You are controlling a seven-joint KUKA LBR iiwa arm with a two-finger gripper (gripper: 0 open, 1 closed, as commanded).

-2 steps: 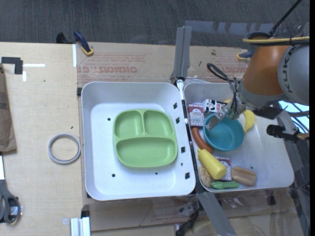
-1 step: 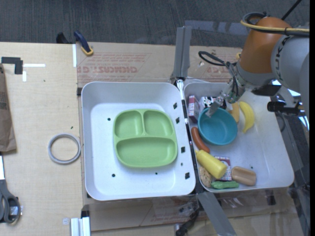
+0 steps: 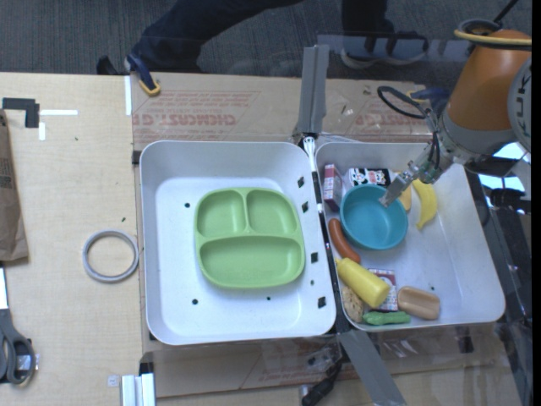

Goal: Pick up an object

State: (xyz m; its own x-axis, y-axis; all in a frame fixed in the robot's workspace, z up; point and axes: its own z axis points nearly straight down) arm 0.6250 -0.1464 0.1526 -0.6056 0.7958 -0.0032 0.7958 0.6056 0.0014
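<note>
Gripper (image 3: 397, 191) low over right bin (image 3: 473, 252), tips at the far rim of blue bowl (image 3: 374, 218), just beside banana (image 3: 425, 201); open or shut cannot be told, nothing visibly held. Toy food is crowded here, offering targets. Green divided plate (image 3: 249, 239) sits alone in left bin (image 3: 161, 252).

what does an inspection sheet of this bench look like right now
surface: two white bins side by side, left bin, right bin
job's things: blue bowl, banana, hot dog, yellow bottle, bread roll, green pod
clutter: green divided plate in left bin; tape ring and scissors on the bench
grippers: gripper at the bowl's far rim, beside the banana
cables: black cable loops behind the right bin
surroundings: person's legs beyond the bench
</note>
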